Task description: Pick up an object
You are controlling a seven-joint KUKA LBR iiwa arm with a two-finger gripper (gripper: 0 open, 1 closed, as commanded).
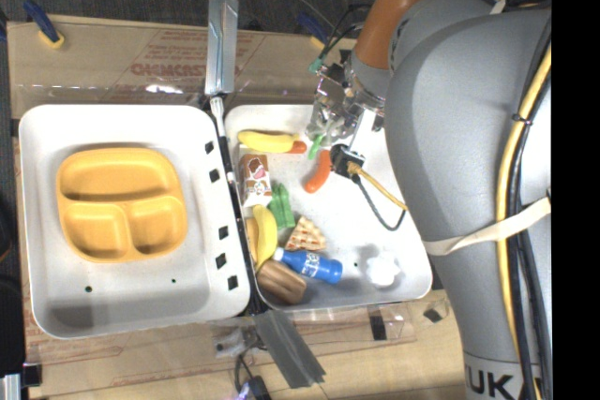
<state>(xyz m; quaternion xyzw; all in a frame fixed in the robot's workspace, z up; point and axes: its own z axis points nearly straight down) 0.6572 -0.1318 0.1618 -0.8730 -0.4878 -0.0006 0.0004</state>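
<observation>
My gripper (324,132) hangs over the far part of the right bin (412,269), below the orange wrist band. Its fingers are closed on the green top of a toy carrot (319,174), whose orange body slants down and to the left beneath them. The carrot's lower tip is near the bin floor; I cannot tell if it touches. A yellow banana (266,141) lies just left of the gripper.
The right bin also holds a snack packet (254,178), a green toy (282,201), a second banana (263,235), a wedge-shaped toy (305,234), a blue bottle (313,267), a brown toy (281,282) and a white object (380,270). A yellow divided tray (122,201) lies in the left bin (37,295).
</observation>
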